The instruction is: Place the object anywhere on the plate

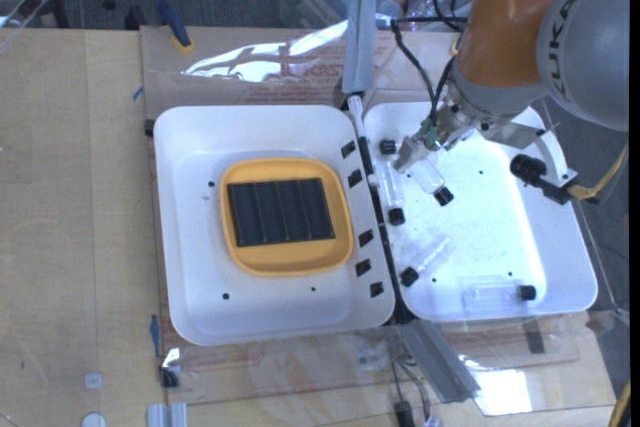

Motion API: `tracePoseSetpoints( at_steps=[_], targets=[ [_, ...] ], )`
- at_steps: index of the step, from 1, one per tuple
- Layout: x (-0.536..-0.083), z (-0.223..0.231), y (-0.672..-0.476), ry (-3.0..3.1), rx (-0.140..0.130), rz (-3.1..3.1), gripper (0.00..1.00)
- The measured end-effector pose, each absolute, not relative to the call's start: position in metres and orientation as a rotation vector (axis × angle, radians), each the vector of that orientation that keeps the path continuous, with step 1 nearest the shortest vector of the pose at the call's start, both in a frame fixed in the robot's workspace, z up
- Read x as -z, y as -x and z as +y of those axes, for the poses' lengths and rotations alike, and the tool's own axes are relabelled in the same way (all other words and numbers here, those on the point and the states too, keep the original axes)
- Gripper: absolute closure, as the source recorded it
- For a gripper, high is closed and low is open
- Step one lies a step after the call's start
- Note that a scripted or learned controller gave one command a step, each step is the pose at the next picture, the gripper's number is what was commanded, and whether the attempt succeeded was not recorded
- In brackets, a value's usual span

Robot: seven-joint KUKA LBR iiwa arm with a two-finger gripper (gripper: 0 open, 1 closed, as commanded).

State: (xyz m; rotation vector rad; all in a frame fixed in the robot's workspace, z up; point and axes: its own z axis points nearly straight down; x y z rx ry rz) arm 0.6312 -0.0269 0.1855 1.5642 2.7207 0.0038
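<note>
The tabletop (pixel 70 215) edge lies nearest. The left bin (pixel 185 215) carries the yellow plate (pixel 287 212) at its centre, ready to receive. In the right bin (pixel 560 245), clear objects (pixel 432 255) lie around 7 o'clock. The hand (pixel 432 135) hovers near 10 o'clock; whether it grips anything I cannot tell.

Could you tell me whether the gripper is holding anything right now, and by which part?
It cannot be told: the gripper sits low in the right bin, its tips unclear.

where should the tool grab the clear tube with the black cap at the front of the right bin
Grip the clear tube across the middle of its body, coming straight down from above. It lies flat on the right bin floor, its black cap at the right end, so its long sides are open.
</note>
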Motion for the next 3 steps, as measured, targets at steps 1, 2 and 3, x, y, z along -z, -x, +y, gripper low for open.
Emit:
tracePoseSetpoints(
  at_steps=[1,2,3],
  targets=[
    [-0.185,-0.005,-0.667,-1.415,-0.003,2.801,1.00],
    [-0.185,0.025,-0.606,-1.264,-0.001,2.877,1.00],
    [-0.184,0.056,-0.563,-1.118,0.000,2.938,1.00]
  ],
)
